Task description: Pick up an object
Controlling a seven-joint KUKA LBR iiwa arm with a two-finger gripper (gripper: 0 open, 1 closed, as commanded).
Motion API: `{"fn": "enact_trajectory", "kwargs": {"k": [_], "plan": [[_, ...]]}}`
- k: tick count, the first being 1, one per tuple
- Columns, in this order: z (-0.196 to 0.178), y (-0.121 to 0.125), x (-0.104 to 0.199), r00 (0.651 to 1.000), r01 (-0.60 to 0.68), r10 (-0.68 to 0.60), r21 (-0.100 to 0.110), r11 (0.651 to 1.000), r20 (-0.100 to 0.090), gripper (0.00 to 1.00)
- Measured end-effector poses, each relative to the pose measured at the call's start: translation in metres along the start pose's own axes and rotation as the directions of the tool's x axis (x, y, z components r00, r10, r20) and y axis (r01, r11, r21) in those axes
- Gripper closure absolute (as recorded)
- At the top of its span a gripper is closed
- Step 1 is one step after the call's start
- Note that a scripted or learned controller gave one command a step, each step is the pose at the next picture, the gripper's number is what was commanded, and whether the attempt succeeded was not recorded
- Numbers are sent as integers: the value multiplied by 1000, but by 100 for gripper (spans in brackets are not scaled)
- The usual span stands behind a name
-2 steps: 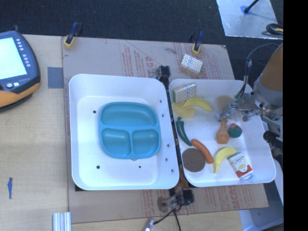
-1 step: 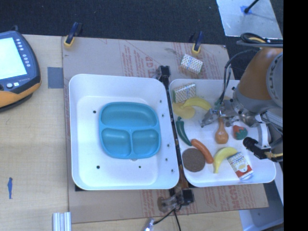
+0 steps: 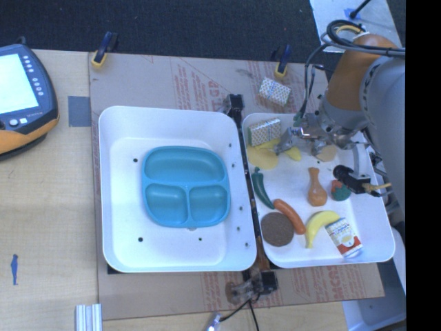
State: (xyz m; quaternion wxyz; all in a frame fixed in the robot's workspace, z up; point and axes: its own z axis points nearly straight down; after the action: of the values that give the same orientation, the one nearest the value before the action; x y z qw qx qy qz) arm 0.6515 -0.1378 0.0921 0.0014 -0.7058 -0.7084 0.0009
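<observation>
Cardboard-covered bench holds both bins; gripper point(image 3: 293, 140) hovers at the right bin's point(image 3: 375, 250) eleven o'clock, seemingly targeting the sponge block point(image 3: 264, 132), pincer state unclear

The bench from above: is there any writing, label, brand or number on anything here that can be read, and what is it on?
None can be read.
Cardboard sheet: rows of faint red print, too blurred to read.
Small can: red and white label, lettering too small to read.
Handheld screen: bright display and buttons, no legible characters.
Blue divided plate, toy banana: no markings seen.
</observation>
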Motion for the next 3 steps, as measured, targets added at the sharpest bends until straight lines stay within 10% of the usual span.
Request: {"fn": "enact_trajectory", "kwargs": {"k": [1, 3], "plan": [[-62, -70, -56, 1000, -2, 2, 0, 1000, 1, 0], [0, 5, -13, 1000, 1, -1, -1, 1000, 0, 0]]}}
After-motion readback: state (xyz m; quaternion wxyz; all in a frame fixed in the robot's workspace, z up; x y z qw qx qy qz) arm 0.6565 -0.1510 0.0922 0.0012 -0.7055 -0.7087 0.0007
